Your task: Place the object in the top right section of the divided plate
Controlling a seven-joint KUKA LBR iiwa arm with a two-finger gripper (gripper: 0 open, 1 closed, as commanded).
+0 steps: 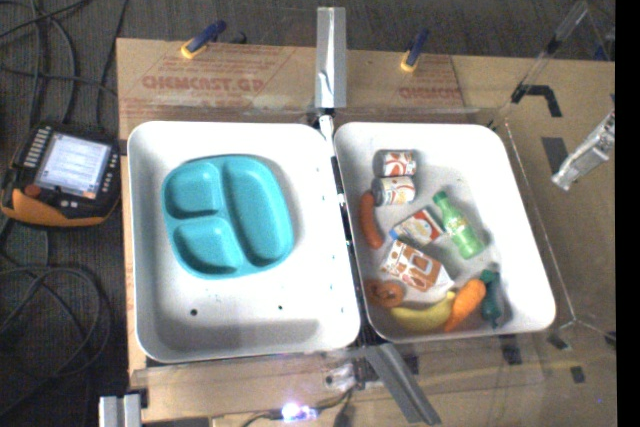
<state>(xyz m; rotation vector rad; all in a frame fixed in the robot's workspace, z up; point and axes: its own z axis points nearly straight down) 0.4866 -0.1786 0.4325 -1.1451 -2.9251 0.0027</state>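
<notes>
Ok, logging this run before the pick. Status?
Divided plate sits bare in left bin. Toy food, cans, cartons piled in right bin. Nothing picked yet.

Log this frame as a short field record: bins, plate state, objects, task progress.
left bin: holds the blue divided plate
plate sections: three, nothing in any of them
right bin: two cans, green bottle, two cartons, sausage, banana, carrot, donut
beside bench: pendant with lit screen
task progress: not yet done
</notes>
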